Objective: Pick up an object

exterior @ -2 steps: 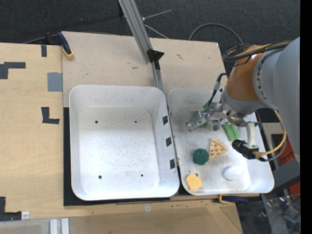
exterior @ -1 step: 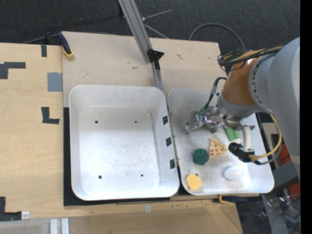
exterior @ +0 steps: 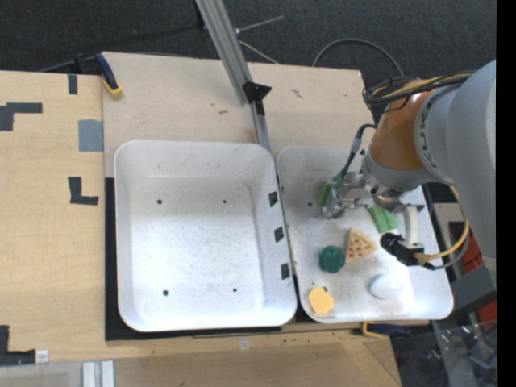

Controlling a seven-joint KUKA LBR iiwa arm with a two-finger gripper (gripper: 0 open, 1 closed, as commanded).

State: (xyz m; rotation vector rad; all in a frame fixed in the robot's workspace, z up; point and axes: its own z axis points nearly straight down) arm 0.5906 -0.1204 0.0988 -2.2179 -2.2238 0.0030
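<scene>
With the gripper [exterior: 332,208] low in the right bin [exterior: 300,168], finger state indeterminate, beside the green object [exterior: 326,192] near the bin's centre, centre it squarely over the object before closing

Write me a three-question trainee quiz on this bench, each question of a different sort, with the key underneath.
1. True or false: the dark green lump lies in the left bin.
2. Which thing lies nearest the front rim of the right bin? A) the orange wedge B) the yellow piece C) the white object
3. Fill the blank: the pincer is over the ____ bin, beside a bright green object.

Key:
1. False; it lies in the right bin.
2. B.
3. right.
</scene>
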